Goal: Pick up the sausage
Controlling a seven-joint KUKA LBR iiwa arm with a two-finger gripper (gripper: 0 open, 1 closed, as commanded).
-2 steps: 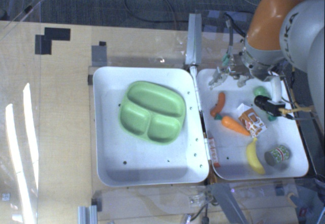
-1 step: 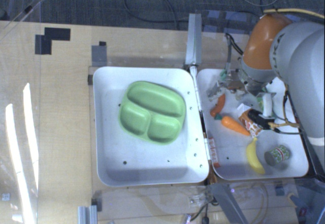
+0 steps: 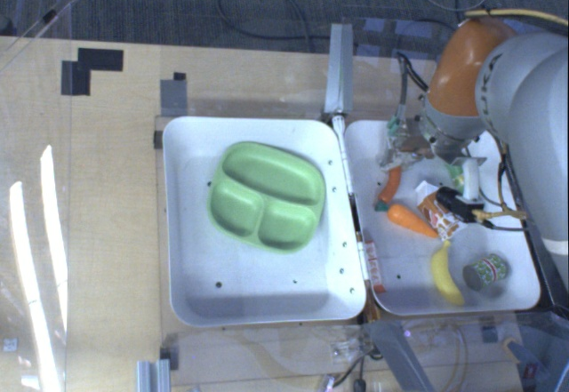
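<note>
— What sits in the left bin (image 3: 178,230)?

— A green divided plate (image 3: 267,196) with three compartments, lying flat near the bin's middle, tilted a little against the bin's edges.

— And the right bin (image 3: 382,292)?

— It is crowded. Near its upper left lies the sausage (image 3: 390,187), a short reddish-orange piece set almost upright in the view. Just below and to the right of it lies a carrot (image 3: 412,220), slanted, its thicker end toward the sausage. Right beside the carrot is a small printed packet (image 3: 441,212), and below that a banana (image 3: 445,276) close to the front wall. Next to the banana stands a can (image 3: 486,271) with a green label.

— Where is the gripper (image 3: 404,148)?

— At the bin's back, hanging just above the top end of the sausage. Whether it touches the sausage I cannot tell, and I cannot tell how the fingers stand — they are too small and cluttered. The grey arm (image 3: 524,106) with its orange band comes in from the right.
</note>
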